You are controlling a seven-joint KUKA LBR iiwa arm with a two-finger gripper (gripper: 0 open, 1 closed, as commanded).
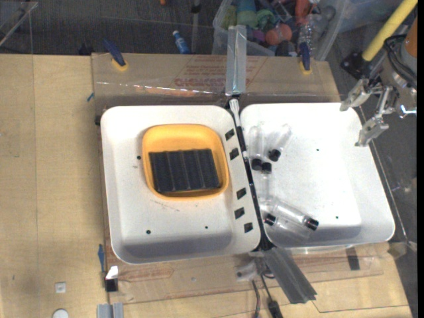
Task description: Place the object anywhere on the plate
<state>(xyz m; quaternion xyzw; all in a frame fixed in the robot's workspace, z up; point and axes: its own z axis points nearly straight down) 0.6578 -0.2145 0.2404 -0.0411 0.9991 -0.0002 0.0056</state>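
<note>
An orange-yellow plate (184, 136) lies in the left bin (126, 197). On it rests a flat black ribbed object (183, 171), covering most of the plate's floor. My gripper (355, 120) hangs above the far right rim of the right bin (344, 177), well away from the plate. Its two metal fingers (368, 131) are spread and point left, with nothing between them; the gripper is open.
Several clear plastic bottles with black caps lie in the right bin: two near the divider (268, 148) and one at the front (291, 217). A ridge with black tabs (238, 177) separates the bins. A crate of coloured toys (278, 8) stands beyond the bench.
</note>
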